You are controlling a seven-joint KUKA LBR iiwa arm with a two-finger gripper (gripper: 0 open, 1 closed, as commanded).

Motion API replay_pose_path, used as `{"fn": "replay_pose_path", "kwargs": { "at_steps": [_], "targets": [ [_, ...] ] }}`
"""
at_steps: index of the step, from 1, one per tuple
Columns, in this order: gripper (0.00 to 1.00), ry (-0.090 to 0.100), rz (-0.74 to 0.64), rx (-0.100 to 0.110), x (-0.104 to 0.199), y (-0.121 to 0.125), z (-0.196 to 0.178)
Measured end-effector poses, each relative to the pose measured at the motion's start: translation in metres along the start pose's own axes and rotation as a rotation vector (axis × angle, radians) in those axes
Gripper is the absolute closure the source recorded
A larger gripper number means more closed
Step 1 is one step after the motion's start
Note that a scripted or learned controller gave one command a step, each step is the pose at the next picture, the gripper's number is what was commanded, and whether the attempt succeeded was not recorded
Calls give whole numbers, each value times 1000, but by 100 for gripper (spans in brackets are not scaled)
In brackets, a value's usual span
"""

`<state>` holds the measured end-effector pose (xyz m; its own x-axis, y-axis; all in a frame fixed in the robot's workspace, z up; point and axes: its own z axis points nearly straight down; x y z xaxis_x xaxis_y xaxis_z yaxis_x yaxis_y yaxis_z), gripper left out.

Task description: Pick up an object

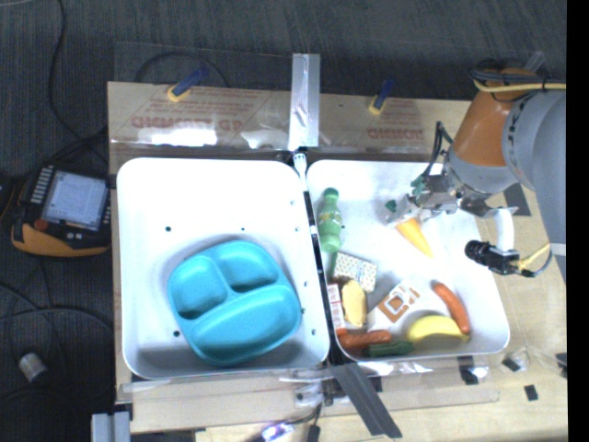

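The desk (124,99) carries 2 shallow white bins side by side. The left bin (147,182) holds a big blue divided plate (235,299), well away from the fingers. The right bin (363,178) holds a jumble of small play-food pieces, and this is where the arm (515,141) reaches in, grey with its orange band above the wrist.

The gripper (425,198) hangs low over the far part of the right bin. From here I cannot tell how its tips are set; the hardware there is too cluttered to read.

Just below the gripper, nearly touching it, lies a small yellow-orange wedge (415,236), the likeliest target. It looks like light, hard plastic: stiff and not fragile, but smooth and tapered, so it could squirt out of a pinch. I would take it across the wider end, square to its long axis.

Further from the gripper, toward the divider, a green bottle (329,217) lies along the wall. It looks light and rigid but round, so it is apt to roll. Toward the near edge sit a banana (433,327), a red sausage (453,306), a patterned box (354,269) and a small carton (398,304), packed close together, which would make a clean grip harder.
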<state>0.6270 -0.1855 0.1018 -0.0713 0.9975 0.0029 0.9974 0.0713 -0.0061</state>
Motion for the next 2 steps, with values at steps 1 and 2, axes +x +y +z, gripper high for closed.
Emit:
{"fn": "replay_pose_path", "kwargs": {
  "at_steps": [1, 2],
  "targets": [
    [100, -3, 35, -2, 24, 3, -115],
    [100, -3, 32, 1, 25, 2, -122]
  ]
}}
